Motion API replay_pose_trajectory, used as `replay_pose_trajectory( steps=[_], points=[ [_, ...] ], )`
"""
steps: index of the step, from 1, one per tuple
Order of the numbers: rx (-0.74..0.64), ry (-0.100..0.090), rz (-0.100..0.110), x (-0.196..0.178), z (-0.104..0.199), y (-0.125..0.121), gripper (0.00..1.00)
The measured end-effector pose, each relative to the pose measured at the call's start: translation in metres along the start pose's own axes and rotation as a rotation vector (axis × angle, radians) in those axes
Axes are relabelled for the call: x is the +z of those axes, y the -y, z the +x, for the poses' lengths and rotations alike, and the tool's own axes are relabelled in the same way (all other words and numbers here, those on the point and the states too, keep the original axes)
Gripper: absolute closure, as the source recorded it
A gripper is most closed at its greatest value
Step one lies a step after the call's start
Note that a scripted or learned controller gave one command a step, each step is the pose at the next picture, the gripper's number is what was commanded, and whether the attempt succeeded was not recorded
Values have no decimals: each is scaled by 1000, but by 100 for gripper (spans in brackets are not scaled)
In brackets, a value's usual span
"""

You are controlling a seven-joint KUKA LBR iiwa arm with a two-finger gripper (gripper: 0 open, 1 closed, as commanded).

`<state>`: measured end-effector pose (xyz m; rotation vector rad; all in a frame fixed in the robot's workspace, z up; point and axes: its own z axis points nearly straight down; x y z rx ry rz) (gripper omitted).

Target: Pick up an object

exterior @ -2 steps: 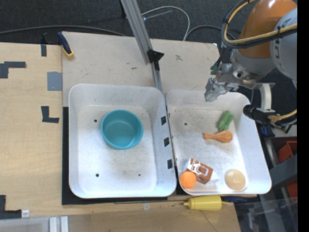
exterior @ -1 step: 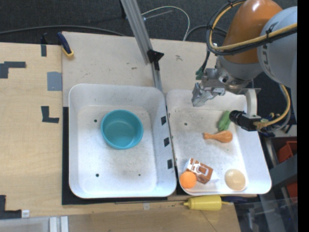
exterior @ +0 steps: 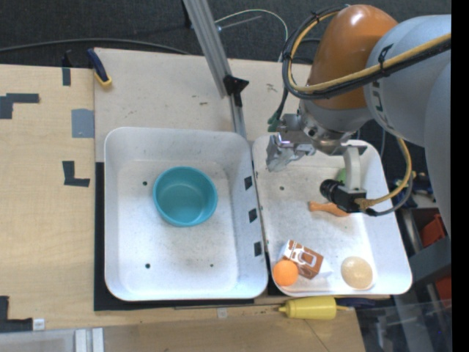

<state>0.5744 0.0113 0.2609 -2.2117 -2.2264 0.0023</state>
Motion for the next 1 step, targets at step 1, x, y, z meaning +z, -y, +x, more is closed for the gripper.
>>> replay_pose_trajectory(
  steps=[1],
  points=[
    [1, 1, 1, 18, 46, 28, 100]
  ],
)
